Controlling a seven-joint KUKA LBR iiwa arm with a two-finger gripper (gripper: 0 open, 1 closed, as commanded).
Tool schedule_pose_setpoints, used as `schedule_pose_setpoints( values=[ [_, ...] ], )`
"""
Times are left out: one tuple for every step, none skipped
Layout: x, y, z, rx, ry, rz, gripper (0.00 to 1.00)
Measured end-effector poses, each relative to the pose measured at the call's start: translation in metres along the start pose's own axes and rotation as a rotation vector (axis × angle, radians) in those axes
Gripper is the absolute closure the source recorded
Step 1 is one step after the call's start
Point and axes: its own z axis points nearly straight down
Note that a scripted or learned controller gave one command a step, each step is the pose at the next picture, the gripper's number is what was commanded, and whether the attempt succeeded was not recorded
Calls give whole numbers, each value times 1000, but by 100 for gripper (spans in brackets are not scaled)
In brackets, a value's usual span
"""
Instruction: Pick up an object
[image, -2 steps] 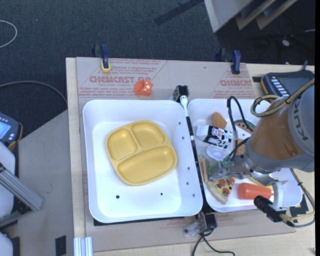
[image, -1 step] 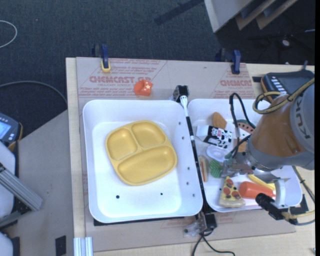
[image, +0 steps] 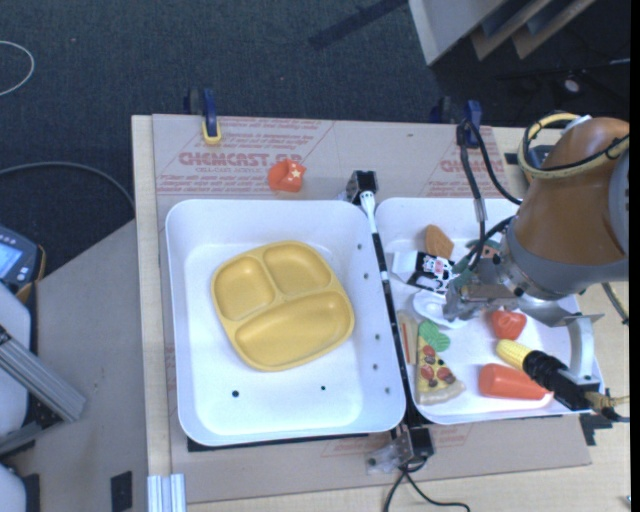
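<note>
While the desk (image: 150, 300) carries both bins, the left bin (image: 200, 390) holds a yellow divided plate (image: 283, 317). The right bin (image: 395, 215) holds a pizza slice (image: 437, 375), an orange carrot piece (image: 512, 382), a red tomato (image: 508, 323) and a corn cob (image: 512, 352). The end effector (image: 460, 298) hangs low over that bin's middle; I cannot tell its state.

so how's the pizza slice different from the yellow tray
The pizza slice is a small flat wedge with red and green toppings, while the yellow tray is a much bigger, plain, rounded dish split into three compartments. The pizza slice lies in the right bin among other toys, near the gripper; the yellow tray sits alone in the left bin. Both lie flat.
</note>
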Motion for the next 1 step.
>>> schedule_pose_setpoints(
  values=[
    [87,-3,21,20,3,-2,100]
  ],
)
